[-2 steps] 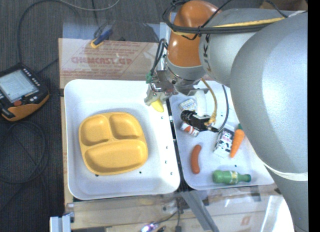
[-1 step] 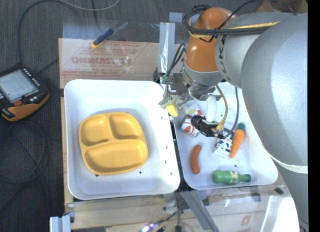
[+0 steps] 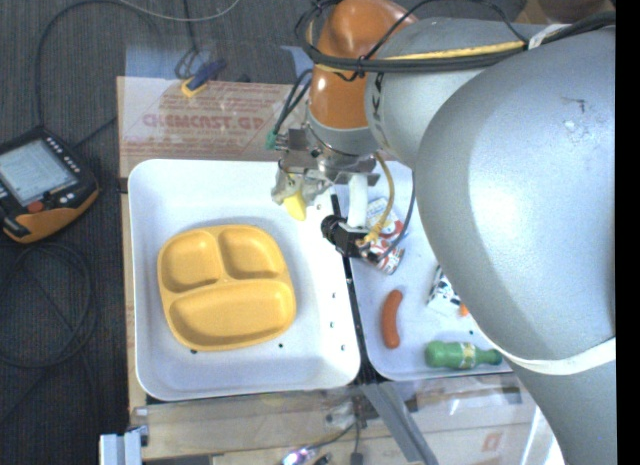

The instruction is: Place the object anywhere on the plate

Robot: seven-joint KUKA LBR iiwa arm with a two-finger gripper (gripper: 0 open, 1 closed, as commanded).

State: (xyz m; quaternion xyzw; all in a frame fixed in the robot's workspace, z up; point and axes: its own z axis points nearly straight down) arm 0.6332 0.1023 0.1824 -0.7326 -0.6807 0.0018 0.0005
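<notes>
The gripper [image 3: 300, 191] hangs over the back edge of the left bin [image 3: 150, 353], just behind the yellow plate [image 3: 227, 284]. A small yellow piece [image 3: 293, 205] shows right under the fingers, and it appears to be pinched between them, though the wrist hides most of the contact; whether the hold is firm cannot be judged from this angle.

The piece sits above the white bin floor, near the plate's far right corner but not yet over it. It looks like a small toy of plastic or foam, so probably light and fairly stiff, with a smooth skin that may slip in a weak pinch. It does not look fragile. A hold across its narrow middle would suit it best.

So little of it shows that its shape is hard to read. The visible part seems to point down and a little toward the plate, which suggests the long axis runs roughly upright, but this is uncertain.

The plate has three compartments, two small ones at the back and one wide one in front. In the right bin [image 3: 400, 368] lie a small sausage [image 3: 391, 317] and a green bottle [image 3: 457, 355], well apart from the plate.
</notes>
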